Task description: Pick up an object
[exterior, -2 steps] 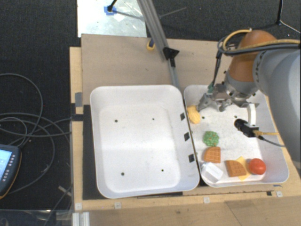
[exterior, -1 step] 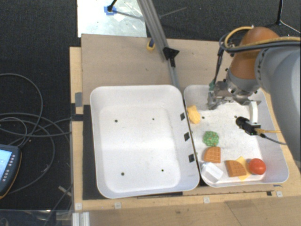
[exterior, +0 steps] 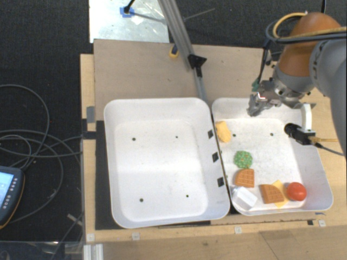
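White plastic right bin (exterior: 312, 164) holds a yellow wedge (exterior: 223, 131) by its left wall, a green knobbly ball (exterior: 243, 158), orange waffle pieces (exterior: 245, 178), a red tomato (exterior: 296, 191) and a white block (exterior: 245, 199). Above its far rim hang the jaws (exterior: 256, 110); their spread is too blurred to tell.

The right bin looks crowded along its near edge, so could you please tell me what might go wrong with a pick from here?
1. The waffle piece, white block, toast and tomato sit packed together, so a grasp may snag a neighbour.
2. The yellow piece hugs the right bin's wall, leaving little finger room.
3. The gripper hangs over the far rim, away from every item.
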`<action>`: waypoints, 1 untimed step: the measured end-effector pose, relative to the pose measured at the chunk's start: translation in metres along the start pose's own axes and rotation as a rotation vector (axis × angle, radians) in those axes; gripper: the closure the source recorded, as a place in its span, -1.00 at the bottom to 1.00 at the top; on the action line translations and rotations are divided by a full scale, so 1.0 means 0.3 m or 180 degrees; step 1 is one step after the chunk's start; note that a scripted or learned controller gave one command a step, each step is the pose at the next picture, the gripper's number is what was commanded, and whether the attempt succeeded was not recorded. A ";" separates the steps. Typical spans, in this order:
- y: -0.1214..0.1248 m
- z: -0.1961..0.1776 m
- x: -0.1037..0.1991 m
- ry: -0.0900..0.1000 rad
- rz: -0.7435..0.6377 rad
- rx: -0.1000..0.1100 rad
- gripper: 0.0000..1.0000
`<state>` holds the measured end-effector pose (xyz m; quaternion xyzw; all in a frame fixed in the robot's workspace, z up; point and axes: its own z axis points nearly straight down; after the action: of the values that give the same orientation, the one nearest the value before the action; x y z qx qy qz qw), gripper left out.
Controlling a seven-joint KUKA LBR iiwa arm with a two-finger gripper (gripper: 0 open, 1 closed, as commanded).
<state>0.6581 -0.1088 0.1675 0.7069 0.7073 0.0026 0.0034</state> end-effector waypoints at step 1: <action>0.016 -0.217 -0.011 -0.0001 -0.0008 -0.0002 1.00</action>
<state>0.6623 -0.1119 0.2327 0.7060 0.7082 0.0027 0.0038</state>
